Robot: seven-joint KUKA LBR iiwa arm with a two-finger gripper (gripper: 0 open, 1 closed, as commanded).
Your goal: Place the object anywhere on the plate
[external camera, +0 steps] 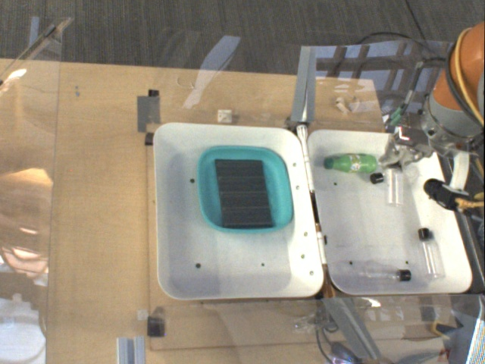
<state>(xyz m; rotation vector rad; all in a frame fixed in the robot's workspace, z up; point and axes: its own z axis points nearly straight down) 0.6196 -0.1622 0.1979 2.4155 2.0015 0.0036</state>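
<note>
Hand (399, 156) over right bin (364, 230), just beside green bottle (350, 162); grip cannot be told

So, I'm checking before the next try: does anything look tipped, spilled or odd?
Nothing spilled. The green bottle lies on its side in the right bin, and the teal plate in the left bin already bears a dark ribbed block.

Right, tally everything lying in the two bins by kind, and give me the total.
Teal plate: 1
Dark ridged block, lying on the plate: 1
Green bottle: 1
Clear tubes: 3, the upper one faint, the other two with black caps
Total: 6
</note>
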